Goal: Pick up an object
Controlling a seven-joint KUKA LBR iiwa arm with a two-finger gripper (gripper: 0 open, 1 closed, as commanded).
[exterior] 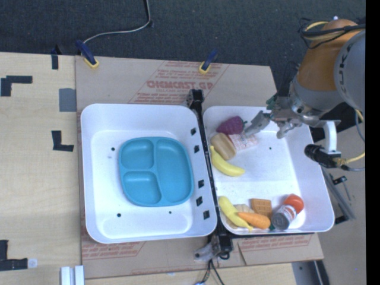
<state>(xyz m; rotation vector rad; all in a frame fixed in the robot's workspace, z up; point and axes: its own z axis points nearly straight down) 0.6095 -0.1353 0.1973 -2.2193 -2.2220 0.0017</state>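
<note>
The hand (256, 125) reaches into the right bin (309, 177), its tip beside a purple toy (230, 124) and pink block (244, 142); whether its fingers are spread is unclear.

Red print "CHEMCAST" on brown cardboard sheet (172, 85) under bins; rest of lettering illegible.

The arm (332, 70) is running off the right edge of the frame, its base out of sight. Its gripper (256, 125) is covering part of a pale item (246, 142) too blurred to identify. At the lower right, 1 small beige piece (242, 208) is lying half hidden behind a banana (230, 212) and carrot (255, 220).
</note>
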